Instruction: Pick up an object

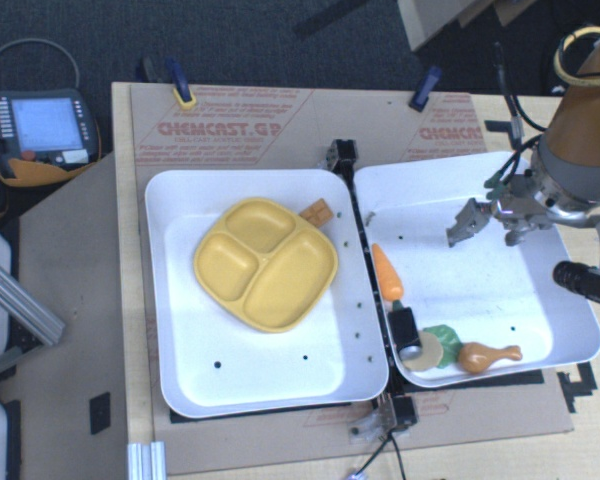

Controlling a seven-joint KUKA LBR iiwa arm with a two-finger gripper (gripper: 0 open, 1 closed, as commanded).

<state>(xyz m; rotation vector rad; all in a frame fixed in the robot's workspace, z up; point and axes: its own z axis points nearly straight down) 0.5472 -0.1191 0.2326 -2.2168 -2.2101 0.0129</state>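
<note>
Jaws (pixel 490 225) above right bin (pixel 540 298); tapered orange carrot (pixel 386 272).

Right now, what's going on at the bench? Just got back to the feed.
The arm's gripper hovers over the right bin with nothing between its fingers. The pickable things lie along that bin's near-left side: an orange carrot, a black piece, a green item and a tan drumstick. The left bin holds a yellow divided plate. No pick has been made yet.

We see the arm (pixel 580 118) cut off by the right edge. The plate (pixel 267 263) hides most of a brown block (pixel 317 211) near the left bin's (pixel 180 298) far right corner.
</note>
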